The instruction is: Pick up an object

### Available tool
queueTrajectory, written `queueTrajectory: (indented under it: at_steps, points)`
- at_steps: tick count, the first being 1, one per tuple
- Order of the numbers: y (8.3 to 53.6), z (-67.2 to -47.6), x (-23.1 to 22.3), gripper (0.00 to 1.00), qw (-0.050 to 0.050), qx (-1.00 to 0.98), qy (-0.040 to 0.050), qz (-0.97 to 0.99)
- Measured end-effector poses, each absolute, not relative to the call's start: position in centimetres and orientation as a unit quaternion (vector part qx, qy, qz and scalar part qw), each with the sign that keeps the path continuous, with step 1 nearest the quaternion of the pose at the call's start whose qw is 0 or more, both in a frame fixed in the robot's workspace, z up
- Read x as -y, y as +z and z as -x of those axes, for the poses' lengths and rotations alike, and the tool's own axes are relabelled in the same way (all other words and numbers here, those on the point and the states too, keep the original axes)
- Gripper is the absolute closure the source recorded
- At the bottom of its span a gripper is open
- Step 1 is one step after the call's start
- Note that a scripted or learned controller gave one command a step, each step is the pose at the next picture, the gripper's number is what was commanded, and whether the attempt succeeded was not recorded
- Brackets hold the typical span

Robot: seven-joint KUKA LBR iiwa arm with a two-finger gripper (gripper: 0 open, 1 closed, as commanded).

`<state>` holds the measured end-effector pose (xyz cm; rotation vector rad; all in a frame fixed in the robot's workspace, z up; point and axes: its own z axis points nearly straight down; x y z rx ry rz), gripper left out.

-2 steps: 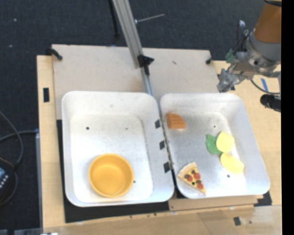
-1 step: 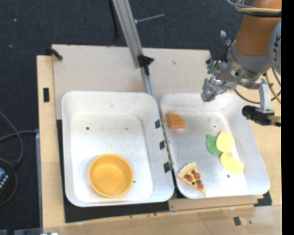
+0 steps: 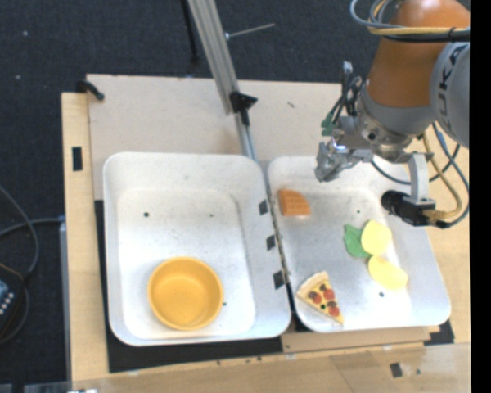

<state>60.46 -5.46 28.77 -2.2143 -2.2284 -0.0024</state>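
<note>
My gripper (image 3: 331, 164) hangs over the back edge of the right bin (image 3: 409, 301), with nothing visible between its fingers. An orange block-shaped toy (image 3: 294, 203) lies just below and left of it, near the bin's left wall. A green and yellow toy (image 3: 368, 240) and a pale yellow piece (image 3: 388, 272) lie toward the right side. A pizza slice toy (image 3: 321, 295) rests at the front left corner of that bin. In the left bin (image 3: 131, 178) a yellow bowl (image 3: 185, 292) sits near the front.
A slanted metal pole (image 3: 221, 64) rises from behind the gap between the bins. Black clips (image 3: 272, 242) sit along the divide. A black cable fitting (image 3: 405, 207) hangs off the arm over the right bin's right side.
</note>
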Motion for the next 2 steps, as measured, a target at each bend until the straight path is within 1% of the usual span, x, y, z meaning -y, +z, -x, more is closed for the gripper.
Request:
queueTrajectory:
  at_steps: [1,2]
  points:
    - [27.2,-59.3,0.7,1.00,0.000,0.709,0.0000,0.705]
    - [26.5,-57.7,-4.9,1.00,0.000,0.710,-0.0003,0.704]
